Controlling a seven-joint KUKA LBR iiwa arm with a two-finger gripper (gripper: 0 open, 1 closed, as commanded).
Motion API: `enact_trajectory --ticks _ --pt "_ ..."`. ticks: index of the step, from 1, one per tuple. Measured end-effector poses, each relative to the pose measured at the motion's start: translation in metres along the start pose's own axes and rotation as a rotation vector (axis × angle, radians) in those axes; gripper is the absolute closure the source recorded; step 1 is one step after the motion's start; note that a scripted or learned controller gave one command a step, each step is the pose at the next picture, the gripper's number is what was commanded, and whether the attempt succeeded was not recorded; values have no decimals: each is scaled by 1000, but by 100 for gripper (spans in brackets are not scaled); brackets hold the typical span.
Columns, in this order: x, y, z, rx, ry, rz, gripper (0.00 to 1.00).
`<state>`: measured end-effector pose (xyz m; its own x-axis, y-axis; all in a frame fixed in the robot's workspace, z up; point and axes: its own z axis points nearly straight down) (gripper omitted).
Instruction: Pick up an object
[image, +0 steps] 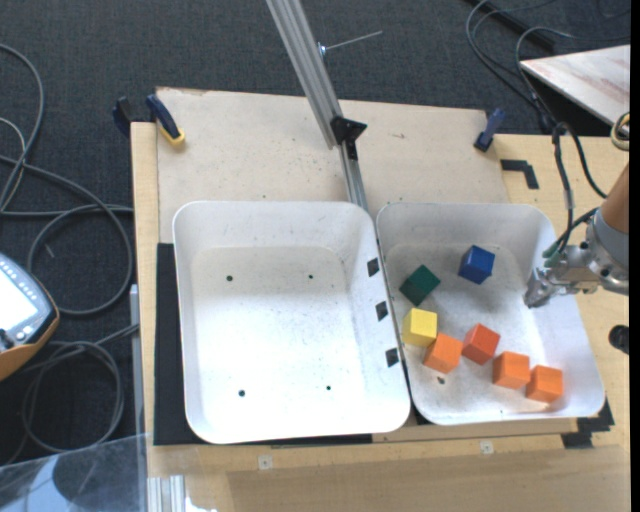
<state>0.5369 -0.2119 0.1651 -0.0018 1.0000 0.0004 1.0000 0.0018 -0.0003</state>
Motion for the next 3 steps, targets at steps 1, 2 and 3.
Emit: enact_trajectory --ticks 1,2,3 --pt "7 6 -61 -7 -3 -1 100" --pt "7 7 -94 -4 -3 -1 100" --pt "63 5 -102 1 2 -6 100"
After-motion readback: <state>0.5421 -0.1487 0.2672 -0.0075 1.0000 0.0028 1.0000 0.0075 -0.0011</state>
